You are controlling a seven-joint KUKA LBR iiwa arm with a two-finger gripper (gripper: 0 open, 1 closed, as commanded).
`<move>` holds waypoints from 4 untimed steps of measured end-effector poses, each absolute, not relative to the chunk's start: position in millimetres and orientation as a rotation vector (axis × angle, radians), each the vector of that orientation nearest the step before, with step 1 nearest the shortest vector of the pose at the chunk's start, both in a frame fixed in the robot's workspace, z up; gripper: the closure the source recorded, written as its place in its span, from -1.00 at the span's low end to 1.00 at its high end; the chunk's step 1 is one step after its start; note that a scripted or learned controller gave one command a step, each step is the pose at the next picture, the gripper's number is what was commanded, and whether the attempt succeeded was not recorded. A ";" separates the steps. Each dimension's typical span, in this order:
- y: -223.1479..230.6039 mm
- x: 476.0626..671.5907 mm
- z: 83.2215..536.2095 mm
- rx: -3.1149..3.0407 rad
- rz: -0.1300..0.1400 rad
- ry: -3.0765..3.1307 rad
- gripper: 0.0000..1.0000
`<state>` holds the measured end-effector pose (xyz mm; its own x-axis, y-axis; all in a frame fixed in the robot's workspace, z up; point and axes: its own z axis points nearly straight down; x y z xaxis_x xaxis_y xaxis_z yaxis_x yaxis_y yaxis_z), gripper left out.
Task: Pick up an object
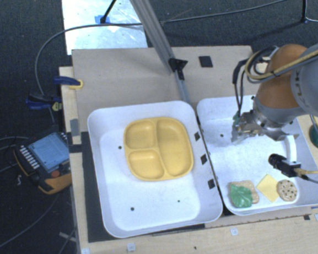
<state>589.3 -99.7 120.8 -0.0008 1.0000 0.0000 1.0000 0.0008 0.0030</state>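
- The arm (288,84), grey with an orange band, reaches in from the right and bends down over the right white bin (223,168).
- Its hand (241,130) hangs over the upper middle of that bin, pointing toward the bin's left wall; whether it touches the floor of the bin cannot be told.
- Whether the hand is spread or closed cannot be told from this slant, and no object shows in it.
- The objects to pick lie in a row along the near edge of the right bin, well apart from the hand: a green toy food piece (242,194) at the left, a yellow cheese slice (268,187) in the middle, and a round chocolate-chip cookie (287,190) at the right.
- The cheese slice sits between the green piece and the cookie, close beside both.
- The left white bin (109,155) holds a yellow divided plate (158,148) with three compartments, lying flat in its upper half.
- Both bins rest side by side on the brown table (127,76).
- A handheld controller with a blue screen (44,156) lies off the table to the left, on dark carpet.
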 end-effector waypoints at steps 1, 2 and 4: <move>-101.6 591.4 185.1 2.213 0.006 2.222 1.00; -106.9 591.8 230.0 2.214 0.005 2.222 1.00; -61.9 599.1 257.4 2.212 0.002 2.230 1.00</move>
<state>599.1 -61.9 257.4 -0.0082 1.0000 0.0005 1.0000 0.0082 0.0017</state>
